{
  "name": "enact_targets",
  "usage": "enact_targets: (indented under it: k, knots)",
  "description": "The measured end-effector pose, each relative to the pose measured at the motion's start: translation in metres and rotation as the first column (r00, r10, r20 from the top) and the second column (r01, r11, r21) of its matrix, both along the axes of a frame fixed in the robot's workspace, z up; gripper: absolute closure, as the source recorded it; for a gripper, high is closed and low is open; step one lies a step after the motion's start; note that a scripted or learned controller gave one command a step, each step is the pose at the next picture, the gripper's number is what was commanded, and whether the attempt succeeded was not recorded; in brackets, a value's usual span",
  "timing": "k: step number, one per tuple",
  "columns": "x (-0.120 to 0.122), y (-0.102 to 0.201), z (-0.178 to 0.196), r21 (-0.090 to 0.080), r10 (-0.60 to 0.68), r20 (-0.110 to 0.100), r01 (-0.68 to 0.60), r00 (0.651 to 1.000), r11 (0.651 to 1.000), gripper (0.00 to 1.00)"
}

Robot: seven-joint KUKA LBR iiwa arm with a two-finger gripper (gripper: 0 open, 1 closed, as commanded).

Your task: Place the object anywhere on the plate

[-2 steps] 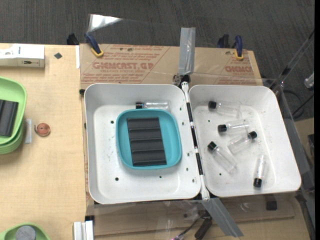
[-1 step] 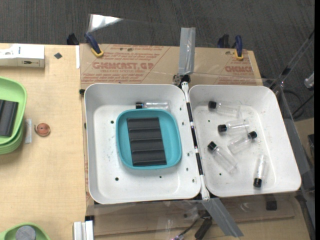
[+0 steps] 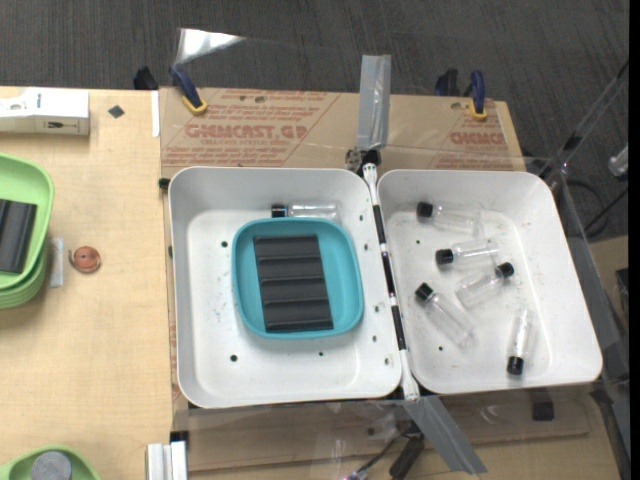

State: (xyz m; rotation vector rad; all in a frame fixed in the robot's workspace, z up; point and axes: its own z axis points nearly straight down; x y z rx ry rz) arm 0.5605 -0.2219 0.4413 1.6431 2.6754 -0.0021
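Whether the pincer is wide or narrow cannot be told, and none of the vials sits between any fingers. So I judge the task to be at its very start, with the pick itself yet to be made.

The likely thing to fetch is one of the small clear vials with black caps. Five lie loose in the right bin (image 3: 560, 268). One is near the back (image 3: 445, 214), one is below it (image 3: 466, 255), one is tilted beside that (image 3: 486, 280), one is toward the divider (image 3: 440, 313), and one is near the front right corner (image 3: 518, 346). They lie apart from one another, which should leave room to close on a single body. A sixth vial (image 3: 305, 210) lies in the left bin (image 3: 190, 298), just behind the plate.

The teal plate (image 3: 243, 288) is the only one. It sits in the middle of the left bin and carries a black ridged insert (image 3: 292, 280). Nothing else rests on it.

The next move calls for coming down over one vial, across its length, then lifting it over the divider to the plate. The round glass may roll or slip.

On the desk (image 3: 90, 368) stand two white bins side by side.
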Motion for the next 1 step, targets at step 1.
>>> enact_targets:
  k: [1]
  knots:
    - [0.0000, 0.0000, 0.0000, 0.000, 0.000, 0.000, 0.000, 1.000, 1.000, 0.00]
